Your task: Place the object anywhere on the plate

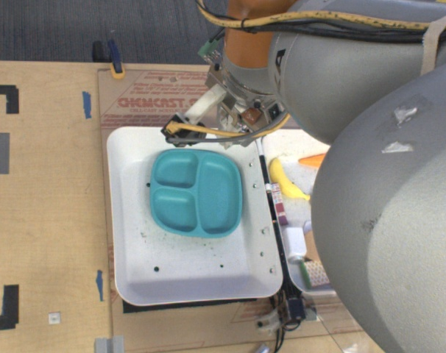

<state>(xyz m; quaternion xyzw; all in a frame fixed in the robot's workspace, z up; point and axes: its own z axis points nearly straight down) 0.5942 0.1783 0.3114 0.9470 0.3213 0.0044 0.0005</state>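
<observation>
One teal plastic plate with three parts sits bare in the left white bin | yellow banana-shaped toy lies in the right white bin | jaws over the plate's far edge, cannot tell if wide or holding | placing not done yet

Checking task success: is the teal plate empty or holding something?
Empty: the teal plate shows three bare compartments; a yellow object lies in the right bin.

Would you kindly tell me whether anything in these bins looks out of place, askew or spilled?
Nothing looks wrong. The blue plate lies flat and whole in the left bin. A few dark specks dot that bin's floor; dirt or holes, I cannot tell. The arm hides most of the right bin.
</observation>
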